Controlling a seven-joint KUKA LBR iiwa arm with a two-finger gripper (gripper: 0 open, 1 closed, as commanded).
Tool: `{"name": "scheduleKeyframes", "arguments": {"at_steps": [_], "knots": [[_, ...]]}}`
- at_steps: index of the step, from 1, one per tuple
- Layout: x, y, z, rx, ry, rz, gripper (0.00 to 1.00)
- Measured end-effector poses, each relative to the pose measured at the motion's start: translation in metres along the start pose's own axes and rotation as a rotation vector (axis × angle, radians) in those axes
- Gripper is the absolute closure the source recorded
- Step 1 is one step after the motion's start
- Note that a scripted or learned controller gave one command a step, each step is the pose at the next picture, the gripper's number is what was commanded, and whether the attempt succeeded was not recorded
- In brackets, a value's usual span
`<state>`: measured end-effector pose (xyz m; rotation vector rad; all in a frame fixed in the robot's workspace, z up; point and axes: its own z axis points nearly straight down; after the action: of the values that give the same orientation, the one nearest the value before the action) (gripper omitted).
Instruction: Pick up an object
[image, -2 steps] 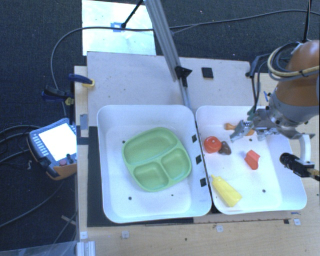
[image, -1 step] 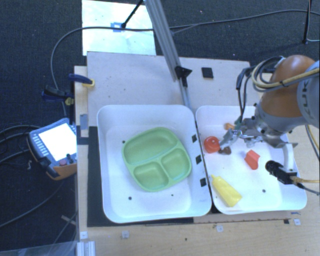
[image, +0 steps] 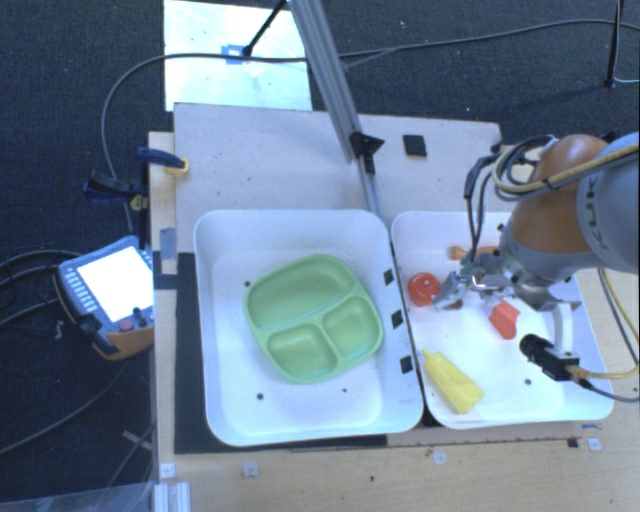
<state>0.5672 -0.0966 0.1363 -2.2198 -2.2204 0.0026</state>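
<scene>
**No readable labels; gripper low in the right bin**

Nearest you, a yellow squeeze bottle (image: 452, 381) lies glossy and tapered in the right bin (image: 590, 405). The left bin (image: 215, 330) holds a smooth green 3-compartment plate (image: 314, 316). Farther in, an orange block (image: 504, 320) and a round red object (image: 424, 289) flank the gripper (image: 462, 287); you cannot tell its grip state.

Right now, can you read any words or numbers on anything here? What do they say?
No words or numbers can be read here.
Pendant left of the bins: its screen glows white, too washed out to read.
Green tray, red ball, red block, yellow bottle: plain, no print seen.
Black tags on the bin edges: no print to make out.
</scene>
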Motion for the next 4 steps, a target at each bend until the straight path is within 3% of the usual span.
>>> {"name": "scheduleKeyframes", "arguments": {"at_steps": [1,3,4], "knots": [[0.000,0.001,-0.014,-0.006,-0.001,-0.001,1.00],[-0.003,-0.003,-0.141,-0.010,-0.001,-0.004,1.00],[-0.003,-0.002,-0.150,-0.005,0.000,-0.005,1.00]]}}
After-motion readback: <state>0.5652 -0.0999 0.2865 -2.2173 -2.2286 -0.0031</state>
